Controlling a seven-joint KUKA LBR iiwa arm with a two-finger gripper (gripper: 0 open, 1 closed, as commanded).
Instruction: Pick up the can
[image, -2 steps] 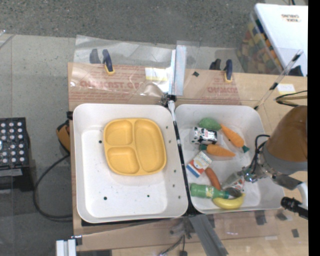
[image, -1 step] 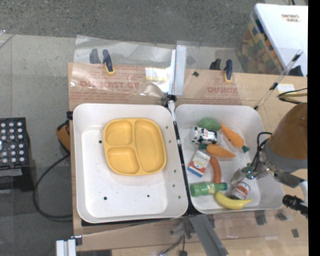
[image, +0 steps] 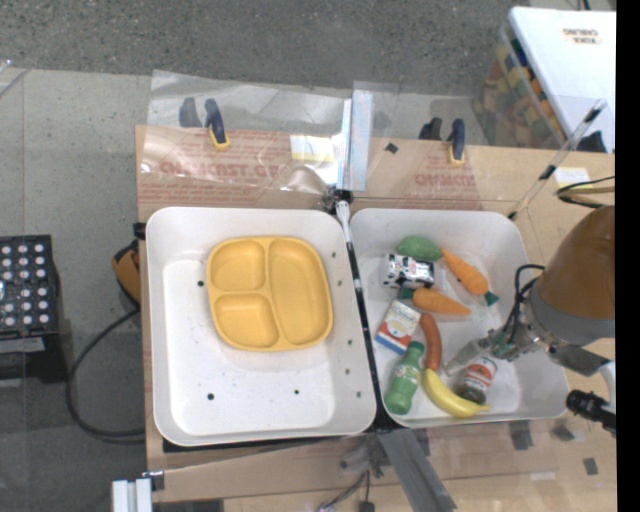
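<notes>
Right bin (image: 505, 232) is crowded. Gripper (image: 484, 350) sits low in it; whether its fingers are parted cannot be told. The can (image: 479, 379) lies just below the fingers, tilted, touching the banana (image: 447, 395). Risk: a closing grip may nudge the can away or catch the banana instead.

The two white bins (image: 175, 400) look like smooth, slightly glossy plastic. The yellow divided plate (image: 270, 292) is matt plastic. The can (image: 480, 378) has a paper-like label and a dull metal top. The banana (image: 447, 396) and green bottle (image: 405, 382) look like shiny plastic. The bench (image: 545, 170) is bare, matt wood under crinkled clear film (image: 250, 130).
</notes>
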